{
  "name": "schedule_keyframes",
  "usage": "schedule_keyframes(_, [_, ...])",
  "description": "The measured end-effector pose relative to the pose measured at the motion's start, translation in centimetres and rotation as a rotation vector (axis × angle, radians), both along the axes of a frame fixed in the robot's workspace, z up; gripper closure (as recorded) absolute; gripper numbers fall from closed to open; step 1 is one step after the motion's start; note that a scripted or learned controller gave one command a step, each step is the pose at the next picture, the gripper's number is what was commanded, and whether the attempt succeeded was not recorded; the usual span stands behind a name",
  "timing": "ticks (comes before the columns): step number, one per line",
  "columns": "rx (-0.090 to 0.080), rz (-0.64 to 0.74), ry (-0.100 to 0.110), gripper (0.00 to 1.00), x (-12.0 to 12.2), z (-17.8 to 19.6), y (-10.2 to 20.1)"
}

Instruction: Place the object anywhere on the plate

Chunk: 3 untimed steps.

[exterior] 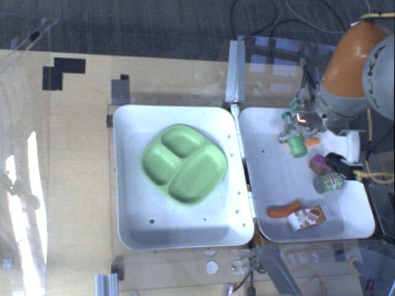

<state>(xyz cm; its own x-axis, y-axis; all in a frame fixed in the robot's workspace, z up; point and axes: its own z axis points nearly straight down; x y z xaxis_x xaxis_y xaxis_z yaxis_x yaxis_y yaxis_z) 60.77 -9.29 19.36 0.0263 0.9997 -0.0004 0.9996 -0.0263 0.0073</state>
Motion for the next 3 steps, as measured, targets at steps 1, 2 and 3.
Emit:
schedule_keyframes(1, [0.0,0.217,0.002,1.0,0.5,-0.8,8.7])
schedule_keyframes(2, [0.001,0.209,0.003,1.0,-1.5,-0.9,13.8])
schedule_keyframes(3, [0.001,0.209,0.003,0.0,-1.5,-0.9,13.8])
